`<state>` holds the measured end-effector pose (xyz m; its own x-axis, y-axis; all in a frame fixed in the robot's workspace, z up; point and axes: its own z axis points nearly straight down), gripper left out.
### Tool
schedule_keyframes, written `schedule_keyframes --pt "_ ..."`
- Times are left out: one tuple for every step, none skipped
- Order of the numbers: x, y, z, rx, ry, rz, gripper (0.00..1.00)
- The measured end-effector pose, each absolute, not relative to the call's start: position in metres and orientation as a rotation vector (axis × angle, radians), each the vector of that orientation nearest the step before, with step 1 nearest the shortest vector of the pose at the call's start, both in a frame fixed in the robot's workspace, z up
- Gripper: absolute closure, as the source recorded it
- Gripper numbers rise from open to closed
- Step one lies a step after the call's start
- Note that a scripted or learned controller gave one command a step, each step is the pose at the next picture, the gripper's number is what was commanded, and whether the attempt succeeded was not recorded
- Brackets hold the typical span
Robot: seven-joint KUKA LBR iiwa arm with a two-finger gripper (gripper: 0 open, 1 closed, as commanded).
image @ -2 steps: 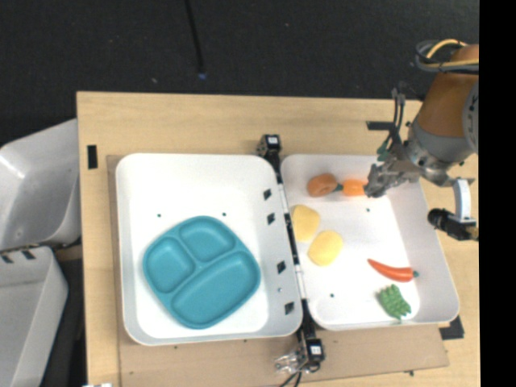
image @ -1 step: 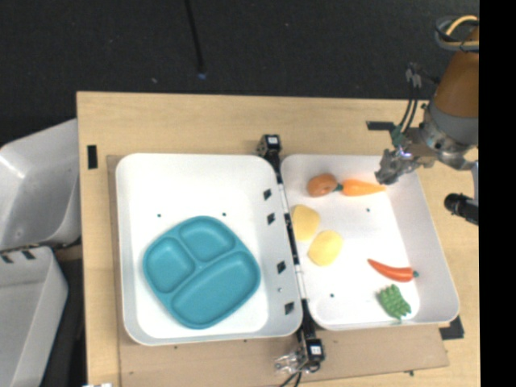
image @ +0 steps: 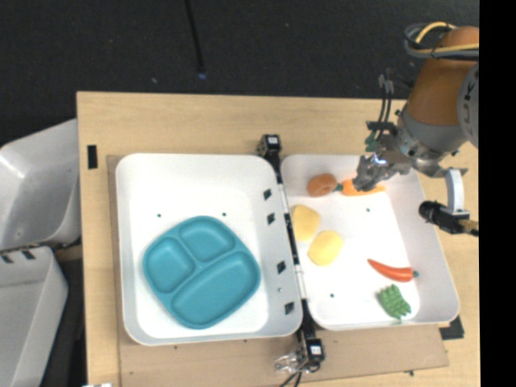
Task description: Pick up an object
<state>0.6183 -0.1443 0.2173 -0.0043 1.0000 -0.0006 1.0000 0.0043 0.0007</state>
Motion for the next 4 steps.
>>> schedule_keyframes --pt "0.612 -0.102 0.226 2.215 2.228 0.002 1.00" --pt "0.606 -0.058 0.236 2.215 2.229 0.002 1.00" --pt "0.598 -0.012 0.231 2.217 2.228 -0.001 1.00" --pt "0.600 0.041 0.244 2.213 2.230 0.003 1.00"
